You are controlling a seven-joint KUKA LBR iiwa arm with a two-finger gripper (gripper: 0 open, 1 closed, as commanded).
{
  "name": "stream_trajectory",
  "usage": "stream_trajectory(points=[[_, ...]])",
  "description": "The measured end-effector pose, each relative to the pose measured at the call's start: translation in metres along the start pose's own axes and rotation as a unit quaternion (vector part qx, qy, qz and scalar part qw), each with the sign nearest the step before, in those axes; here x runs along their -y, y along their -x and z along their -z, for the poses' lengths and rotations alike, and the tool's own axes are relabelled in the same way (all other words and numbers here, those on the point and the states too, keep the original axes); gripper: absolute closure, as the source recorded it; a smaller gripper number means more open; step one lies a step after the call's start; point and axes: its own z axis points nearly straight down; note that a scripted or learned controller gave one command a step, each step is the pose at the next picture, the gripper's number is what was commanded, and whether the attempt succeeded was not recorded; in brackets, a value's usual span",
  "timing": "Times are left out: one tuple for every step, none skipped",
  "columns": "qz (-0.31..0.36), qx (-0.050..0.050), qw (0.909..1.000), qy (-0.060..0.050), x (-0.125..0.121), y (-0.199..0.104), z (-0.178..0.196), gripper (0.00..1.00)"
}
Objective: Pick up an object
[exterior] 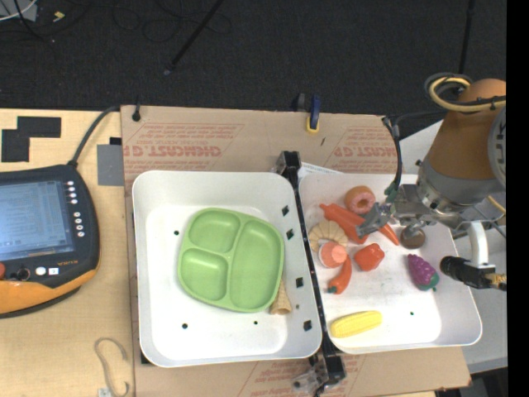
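The right bin (pixel 446 325) holds several toy foods: a donut (pixel 359 198), a long orange-red piece (pixel 340 218), a tan shell-shaped piece (pixel 325 232), a pink disc (pixel 333 254), a red pepper (pixel 369 257), an orange carrot (pixel 340 279), purple grapes (pixel 421 271) and a yellow corn cob (pixel 355 323). My gripper (pixel 374 220) is low over the bin's upper middle, just right of the orange-red piece and below the donut. A small brown piece (pixel 412 238) lies under the wrist.
The left bin (pixel 157 213) holds a green divided plate (pixel 231 259), with a tan cone (pixel 281 304) at its lower right edge. A black divider (pixel 300 246) separates the bins. A teach pendant (pixel 41 234) lies at far left.
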Motion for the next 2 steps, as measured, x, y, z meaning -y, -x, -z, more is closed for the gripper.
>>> stream_trajectory(points=[[0.001,0.001,1.0,0.007,-0.003,0.0,0.007,0.0],[0.002,0.0,1.0,0.003,-0.006,-0.007,-0.056,0.0]])
